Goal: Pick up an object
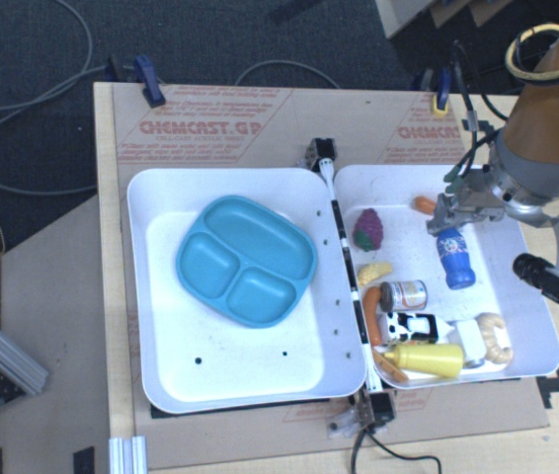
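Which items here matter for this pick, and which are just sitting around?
In play:
hand, above the right bin
blue bottle, just under the hand
purple grapes
silver can
yellow bottle

Just lying about:
blue divided plate in the left bin
blue clamps at the bench's back edge

The plate is light blue; both bins are white; the bottle is blue with a white label; the grapes are purple; the yellow bottle lies near a silver can; the arm is grey and orange.
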You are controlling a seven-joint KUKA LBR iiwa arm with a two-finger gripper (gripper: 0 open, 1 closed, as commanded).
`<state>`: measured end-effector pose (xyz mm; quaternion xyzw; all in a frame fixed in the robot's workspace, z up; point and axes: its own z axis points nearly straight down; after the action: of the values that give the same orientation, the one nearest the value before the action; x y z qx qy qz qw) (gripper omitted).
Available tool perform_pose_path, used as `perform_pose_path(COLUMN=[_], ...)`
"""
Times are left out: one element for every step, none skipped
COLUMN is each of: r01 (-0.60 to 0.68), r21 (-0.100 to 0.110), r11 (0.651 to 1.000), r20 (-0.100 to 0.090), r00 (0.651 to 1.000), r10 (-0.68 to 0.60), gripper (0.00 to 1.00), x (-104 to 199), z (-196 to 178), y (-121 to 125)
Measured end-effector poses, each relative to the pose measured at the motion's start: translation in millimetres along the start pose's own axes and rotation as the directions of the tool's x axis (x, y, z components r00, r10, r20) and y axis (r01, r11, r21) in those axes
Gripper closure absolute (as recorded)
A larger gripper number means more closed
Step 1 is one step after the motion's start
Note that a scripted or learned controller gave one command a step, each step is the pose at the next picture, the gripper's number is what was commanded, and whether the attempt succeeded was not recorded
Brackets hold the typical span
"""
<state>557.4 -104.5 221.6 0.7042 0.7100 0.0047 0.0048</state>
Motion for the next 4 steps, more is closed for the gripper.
perform_pose_path(r01=[0.002, -0.007, -0.014, -0.014], r21=[0.009, 0.012, 0.015, 0.021], r11=[1.0, 1.0, 1.0, 1.0], r20=[-0.002, 0.0, 0.001, -0.002], r00=[1.0, 1.0, 1.0, 1.0], r10=[-0.002, 0.007, 0.014, 0.014], gripper=[1.0, 0.0, 0.0, 0.0], x=[87, 81, 14, -19], z=[4, 4, 40, 61], y=[28, 26, 41, -25])
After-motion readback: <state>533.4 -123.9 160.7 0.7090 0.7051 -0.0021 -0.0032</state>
